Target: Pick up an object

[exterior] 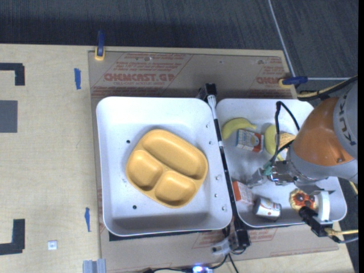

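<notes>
Silver small can, lying on its side, right bin, near edge.
Likely light, stiff, slippery; take across its round body. Gripper just above; finger state: cannot tell.

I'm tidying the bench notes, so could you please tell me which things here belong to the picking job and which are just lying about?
Job:
gripper
right bin
small can
carton
yellow fruit

Lying about:
left bin
yellow divided tray
blue clamps
</notes>
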`<state>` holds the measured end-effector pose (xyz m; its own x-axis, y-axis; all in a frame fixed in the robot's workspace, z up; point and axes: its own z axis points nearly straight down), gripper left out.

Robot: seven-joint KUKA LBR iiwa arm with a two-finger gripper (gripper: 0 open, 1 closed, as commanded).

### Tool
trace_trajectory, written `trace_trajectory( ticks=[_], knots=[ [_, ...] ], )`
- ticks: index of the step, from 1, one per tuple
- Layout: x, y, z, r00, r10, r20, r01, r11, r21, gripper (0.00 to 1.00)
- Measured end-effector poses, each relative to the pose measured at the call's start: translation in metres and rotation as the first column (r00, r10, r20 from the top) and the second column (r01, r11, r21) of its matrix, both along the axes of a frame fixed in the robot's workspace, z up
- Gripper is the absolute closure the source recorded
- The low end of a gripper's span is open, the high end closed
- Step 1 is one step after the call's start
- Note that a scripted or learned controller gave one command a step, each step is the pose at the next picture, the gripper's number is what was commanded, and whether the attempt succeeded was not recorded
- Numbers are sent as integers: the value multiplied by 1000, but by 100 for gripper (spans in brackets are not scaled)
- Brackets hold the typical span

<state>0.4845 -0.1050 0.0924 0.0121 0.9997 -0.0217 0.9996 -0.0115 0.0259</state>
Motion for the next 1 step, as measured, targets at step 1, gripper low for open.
trace_trajectory(
  ticks=[1],
  knots=[
    [0,1,0,1000,-1,0,1,1000,-2,0]
  ],
)
